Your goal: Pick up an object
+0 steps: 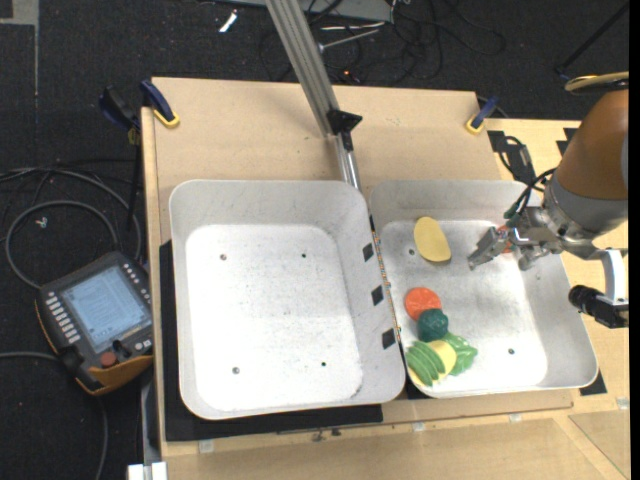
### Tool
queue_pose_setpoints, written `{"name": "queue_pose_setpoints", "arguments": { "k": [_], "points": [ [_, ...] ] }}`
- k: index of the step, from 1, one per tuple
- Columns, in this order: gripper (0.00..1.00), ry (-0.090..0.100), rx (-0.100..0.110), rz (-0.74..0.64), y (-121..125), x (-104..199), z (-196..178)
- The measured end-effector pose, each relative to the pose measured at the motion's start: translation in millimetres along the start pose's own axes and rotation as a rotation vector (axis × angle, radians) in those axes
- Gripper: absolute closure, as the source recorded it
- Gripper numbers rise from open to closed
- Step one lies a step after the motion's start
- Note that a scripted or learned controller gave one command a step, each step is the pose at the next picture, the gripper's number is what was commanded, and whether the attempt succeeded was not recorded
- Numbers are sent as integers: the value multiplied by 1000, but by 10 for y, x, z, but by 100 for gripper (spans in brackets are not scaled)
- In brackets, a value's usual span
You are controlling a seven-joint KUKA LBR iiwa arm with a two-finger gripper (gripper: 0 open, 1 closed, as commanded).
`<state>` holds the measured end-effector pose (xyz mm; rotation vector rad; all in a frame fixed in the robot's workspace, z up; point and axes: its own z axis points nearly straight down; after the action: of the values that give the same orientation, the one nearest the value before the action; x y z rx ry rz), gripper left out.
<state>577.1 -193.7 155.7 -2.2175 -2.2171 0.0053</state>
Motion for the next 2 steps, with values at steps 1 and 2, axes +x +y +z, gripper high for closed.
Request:
{"name": "queue_pose_setpoints", "arguments": {
  "k": [1,2],
  "points": [
    [0,-1,-2,0,-7,25,435],
    [100,-3,-8,0,8,18,303]
  ]
}}
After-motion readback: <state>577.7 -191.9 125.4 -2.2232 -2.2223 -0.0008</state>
